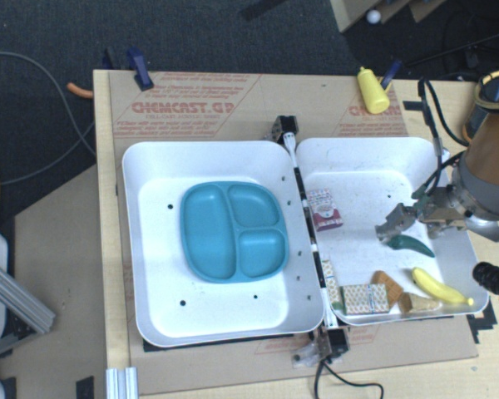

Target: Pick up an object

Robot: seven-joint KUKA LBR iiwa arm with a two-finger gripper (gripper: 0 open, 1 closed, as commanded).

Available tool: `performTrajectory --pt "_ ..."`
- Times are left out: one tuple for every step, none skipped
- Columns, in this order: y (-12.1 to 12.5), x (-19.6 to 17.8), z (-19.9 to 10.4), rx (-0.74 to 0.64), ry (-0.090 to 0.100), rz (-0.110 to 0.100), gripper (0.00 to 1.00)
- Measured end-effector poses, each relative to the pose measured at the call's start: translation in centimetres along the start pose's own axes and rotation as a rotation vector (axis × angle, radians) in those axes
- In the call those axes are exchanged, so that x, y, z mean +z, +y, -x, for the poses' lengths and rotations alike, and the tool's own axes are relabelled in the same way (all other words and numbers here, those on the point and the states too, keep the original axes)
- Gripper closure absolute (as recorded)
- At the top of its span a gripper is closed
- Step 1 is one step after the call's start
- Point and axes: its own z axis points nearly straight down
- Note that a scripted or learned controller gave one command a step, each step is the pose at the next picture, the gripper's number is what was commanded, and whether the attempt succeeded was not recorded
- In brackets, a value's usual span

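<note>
Camera view showed the end effector (397,225) low in the right bin (358,160), just above a green object (416,244); finger spread unclear.

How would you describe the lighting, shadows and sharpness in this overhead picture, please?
In the camera view, lighting is even and soft; the two white bins look bright but not glaring. The blue three-compartment plastic tray is sharp, with faint shading in its wells. The grey gripper looks slightly soft and casts little shadow.

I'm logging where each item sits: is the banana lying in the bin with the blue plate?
No, the banana lies in the right bin, while the blue plate sits alone in the left bin.
</note>
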Motion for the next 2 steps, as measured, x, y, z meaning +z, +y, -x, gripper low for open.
performTrajectory --pt "5.0 4.5 3.6 0.001 -0.001 0.001 0.00" --pt "4.6 12.1 7.9 0.001 0.000 -0.002 0.00"
